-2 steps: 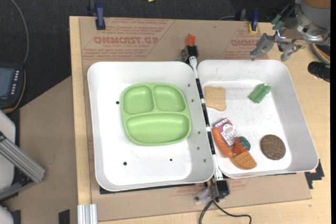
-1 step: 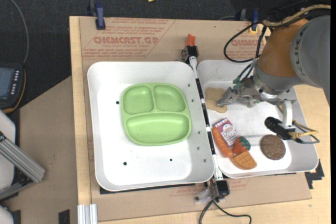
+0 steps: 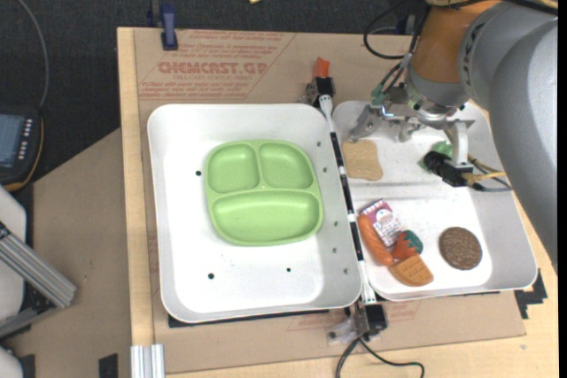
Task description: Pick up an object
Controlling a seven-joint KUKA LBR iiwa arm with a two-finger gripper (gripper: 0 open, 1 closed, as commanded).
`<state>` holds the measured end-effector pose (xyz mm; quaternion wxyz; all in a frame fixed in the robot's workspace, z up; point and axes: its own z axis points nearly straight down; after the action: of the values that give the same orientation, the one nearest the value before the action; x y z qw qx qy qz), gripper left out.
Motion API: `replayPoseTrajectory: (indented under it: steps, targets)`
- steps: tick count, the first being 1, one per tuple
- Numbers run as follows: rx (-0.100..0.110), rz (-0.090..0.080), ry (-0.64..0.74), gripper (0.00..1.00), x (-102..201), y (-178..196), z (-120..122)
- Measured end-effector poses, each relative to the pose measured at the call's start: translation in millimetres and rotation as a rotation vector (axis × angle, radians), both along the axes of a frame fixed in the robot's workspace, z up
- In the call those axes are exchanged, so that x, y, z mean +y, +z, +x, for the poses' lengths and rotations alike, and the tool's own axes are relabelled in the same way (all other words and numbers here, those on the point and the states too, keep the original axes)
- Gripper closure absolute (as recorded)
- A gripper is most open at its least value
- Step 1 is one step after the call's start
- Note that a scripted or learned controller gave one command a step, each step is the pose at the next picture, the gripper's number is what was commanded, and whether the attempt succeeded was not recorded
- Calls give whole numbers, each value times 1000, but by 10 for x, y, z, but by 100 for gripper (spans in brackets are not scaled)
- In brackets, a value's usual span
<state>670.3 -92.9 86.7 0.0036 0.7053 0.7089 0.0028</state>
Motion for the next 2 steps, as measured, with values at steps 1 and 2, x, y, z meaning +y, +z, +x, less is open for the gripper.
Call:
replayPoseTrajectory:
  steps: [1,2]
  targets:
    - [7,0,-10,0,-528,3,-565]
    - [4,1,-4,0,-105,9,-799]
